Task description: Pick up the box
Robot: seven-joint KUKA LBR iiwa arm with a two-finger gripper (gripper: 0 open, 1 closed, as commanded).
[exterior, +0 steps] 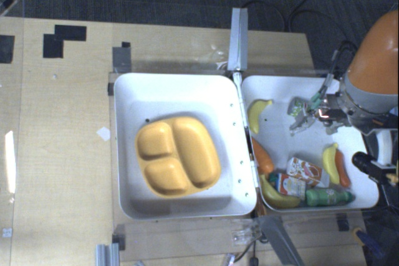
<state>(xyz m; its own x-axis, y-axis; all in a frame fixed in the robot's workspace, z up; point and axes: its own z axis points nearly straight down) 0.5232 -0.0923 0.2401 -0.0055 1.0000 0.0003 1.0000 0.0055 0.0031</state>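
Note:
The box (307,170) is a small white carton with orange and red print. It lies tilted near the front of the right bin (280,91), among other items. My gripper (295,117) hangs over the bare middle of that bin, behind the box and apart from it, with the fingertips pointing left. The fingers are open and spread, with nothing between them. The grey wrist and its orange band (377,53) come in from the right.
Around the box lie a yellow banana (278,194), a green bottle (328,197), a carrot (263,159), and a small banana with a red stick (335,165). Another banana (257,114) lies at the bin's left. The left bin holds a yellow divided tray (177,154).

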